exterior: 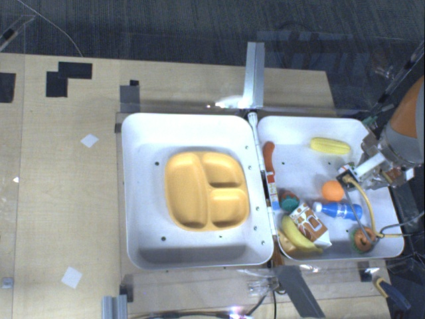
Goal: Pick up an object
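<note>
The right bin (292, 133) holds several objects. A yellow corn cob (330, 145) lies near its far side and a red sausage (268, 157) along its left wall. An orange ball (333, 191) rests mid-bin, with a blue bottle (339, 211) just in front of it. Near the front left are a teal piece (289, 203), a brown-and-white carton (309, 223) and a banana (297, 238). A small orange-and-green item (362, 239) sits at the front right. My gripper (374, 172) hangs over the bin's right side, just right of the orange ball.
The left bin (143, 178) holds a yellow divided tray (206, 190). A metal post (255, 75) stands behind the wall between the bins. The grey arm with its orange band (406, 121) comes in over the right bin's far right corner.
</note>
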You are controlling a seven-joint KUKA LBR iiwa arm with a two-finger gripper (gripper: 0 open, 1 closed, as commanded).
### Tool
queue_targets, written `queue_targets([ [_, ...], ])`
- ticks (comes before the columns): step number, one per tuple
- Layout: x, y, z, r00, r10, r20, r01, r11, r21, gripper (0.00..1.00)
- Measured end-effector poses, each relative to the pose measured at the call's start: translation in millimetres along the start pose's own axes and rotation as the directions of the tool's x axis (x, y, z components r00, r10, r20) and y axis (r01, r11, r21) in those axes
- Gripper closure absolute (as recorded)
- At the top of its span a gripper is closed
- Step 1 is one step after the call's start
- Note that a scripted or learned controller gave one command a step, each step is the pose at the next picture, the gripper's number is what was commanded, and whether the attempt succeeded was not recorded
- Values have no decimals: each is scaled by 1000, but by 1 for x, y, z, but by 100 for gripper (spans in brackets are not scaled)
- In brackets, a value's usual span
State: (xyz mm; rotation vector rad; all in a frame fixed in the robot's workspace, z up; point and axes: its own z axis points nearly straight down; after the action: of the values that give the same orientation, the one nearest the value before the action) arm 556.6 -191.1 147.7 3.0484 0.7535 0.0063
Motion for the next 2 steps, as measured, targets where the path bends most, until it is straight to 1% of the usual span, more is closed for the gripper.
queue_targets([
  [1, 49, 24, 40, 994, -104, -38, 104, 995, -2, 100],
  [2, 54, 43, 60, 970, -242, -1, 242, 970, -2, 100],
])
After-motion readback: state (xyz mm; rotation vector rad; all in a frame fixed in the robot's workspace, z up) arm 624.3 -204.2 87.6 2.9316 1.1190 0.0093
